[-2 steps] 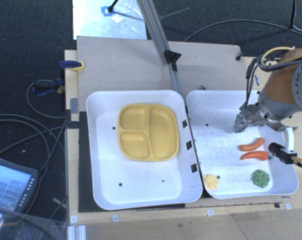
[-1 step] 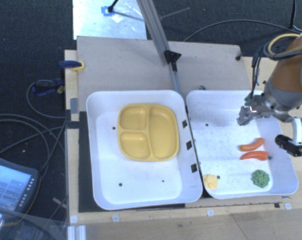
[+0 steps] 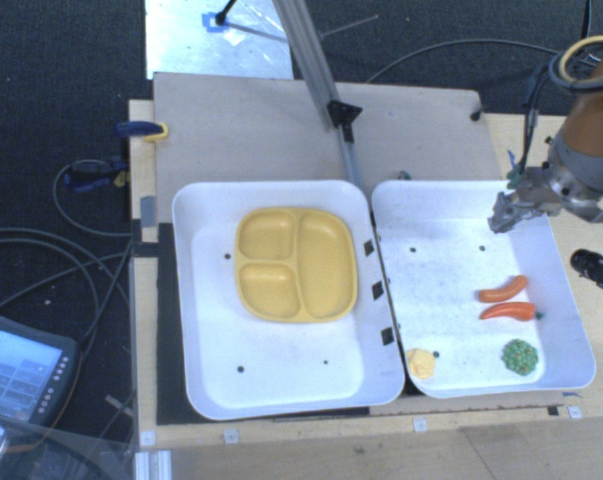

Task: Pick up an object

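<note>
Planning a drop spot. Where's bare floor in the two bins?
Right bin: bare middle and left, between the gripper and the yellow lump. Crowded lower right: two orange pieces, green ball. Left bin: bare strip below the yellow tray.

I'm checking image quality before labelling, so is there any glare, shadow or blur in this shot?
Camera view: even lighting, soft shadows; the white bins look bright but keep detail; a bright patch glares on the floor at the top; the gripper looks slightly soft; the small toys stay recognisable.

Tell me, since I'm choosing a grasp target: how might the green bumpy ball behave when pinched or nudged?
The green bumpy ball looks round, so a nudge would probably roll it. Its knobbly surface may aid grip. It seems small, likely light.
</note>
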You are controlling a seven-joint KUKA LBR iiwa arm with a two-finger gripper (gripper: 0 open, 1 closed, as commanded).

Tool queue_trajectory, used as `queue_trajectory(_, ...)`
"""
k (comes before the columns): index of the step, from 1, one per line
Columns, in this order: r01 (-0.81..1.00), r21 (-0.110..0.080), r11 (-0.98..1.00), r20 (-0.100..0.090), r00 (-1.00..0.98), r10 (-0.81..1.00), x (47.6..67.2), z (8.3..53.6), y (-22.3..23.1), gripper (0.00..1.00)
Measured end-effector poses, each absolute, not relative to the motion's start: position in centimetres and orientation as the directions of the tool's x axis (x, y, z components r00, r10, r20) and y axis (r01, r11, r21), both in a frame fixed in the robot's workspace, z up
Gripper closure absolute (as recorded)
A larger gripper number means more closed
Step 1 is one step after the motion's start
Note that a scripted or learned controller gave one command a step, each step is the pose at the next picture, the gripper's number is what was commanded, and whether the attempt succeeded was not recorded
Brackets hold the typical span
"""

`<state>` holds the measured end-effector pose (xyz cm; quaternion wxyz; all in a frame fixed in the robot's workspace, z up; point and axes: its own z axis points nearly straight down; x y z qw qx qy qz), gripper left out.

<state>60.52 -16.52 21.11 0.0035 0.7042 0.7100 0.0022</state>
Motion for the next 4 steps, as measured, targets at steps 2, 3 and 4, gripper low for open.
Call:
queue_trajectory(2, 1.0, 0.003, 0.012, 0.003, -0.012, 1.0, 59.8, 21.8, -5.4, 1.0)
queue_trajectory(3, 1.0, 0.001, 0.011, 0.003, -0.011, 1.0, 59.7, 21.3, -0.2, 1.0)
queue_trajectory(4, 1.0, 0.002, 0.013, 0.003, -0.013, 1.0, 58.7, 22.8, 5.4, 1.0)
